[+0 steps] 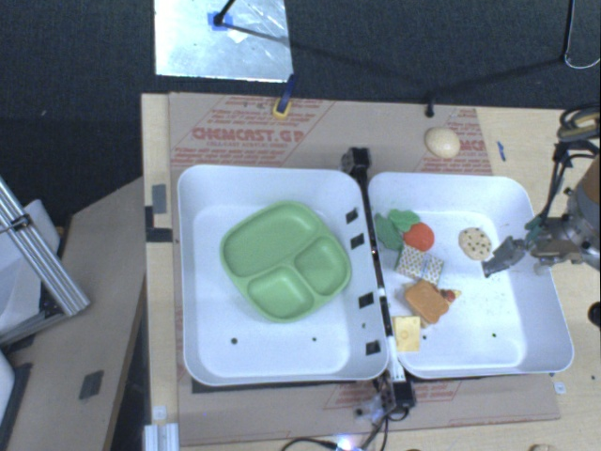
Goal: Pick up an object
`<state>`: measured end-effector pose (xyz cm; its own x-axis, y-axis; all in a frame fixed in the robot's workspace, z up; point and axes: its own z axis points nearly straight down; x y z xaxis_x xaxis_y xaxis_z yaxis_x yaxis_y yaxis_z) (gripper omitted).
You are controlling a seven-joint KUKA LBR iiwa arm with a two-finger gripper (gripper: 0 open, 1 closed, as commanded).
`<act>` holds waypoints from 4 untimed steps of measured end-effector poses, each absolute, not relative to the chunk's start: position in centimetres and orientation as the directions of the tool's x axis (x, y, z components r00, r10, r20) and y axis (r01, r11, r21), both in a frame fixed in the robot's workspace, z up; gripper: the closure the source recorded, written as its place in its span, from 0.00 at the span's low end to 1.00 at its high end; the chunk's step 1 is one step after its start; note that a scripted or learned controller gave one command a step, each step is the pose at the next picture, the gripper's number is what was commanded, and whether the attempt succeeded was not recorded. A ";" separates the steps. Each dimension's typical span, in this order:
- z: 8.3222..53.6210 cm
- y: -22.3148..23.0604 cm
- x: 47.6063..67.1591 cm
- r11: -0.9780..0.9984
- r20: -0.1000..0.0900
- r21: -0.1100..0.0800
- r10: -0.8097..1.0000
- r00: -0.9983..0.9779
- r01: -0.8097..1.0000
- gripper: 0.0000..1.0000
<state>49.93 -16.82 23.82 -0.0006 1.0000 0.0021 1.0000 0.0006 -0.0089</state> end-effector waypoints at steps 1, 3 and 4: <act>24.3 -16.8 50.2 0.004 -0.001 0.002 1.000 -0.004 1.000 0.00; 15.4 -17.0 50.3 0.001 0.001 -0.003 1.000 -0.001 1.000 0.00; 11.2 -16.9 50.6 0.001 0.001 -0.003 1.000 -0.001 1.000 0.00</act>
<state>50.60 -16.87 11.18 -0.0014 1.0000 0.0014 1.0000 0.0014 -0.0026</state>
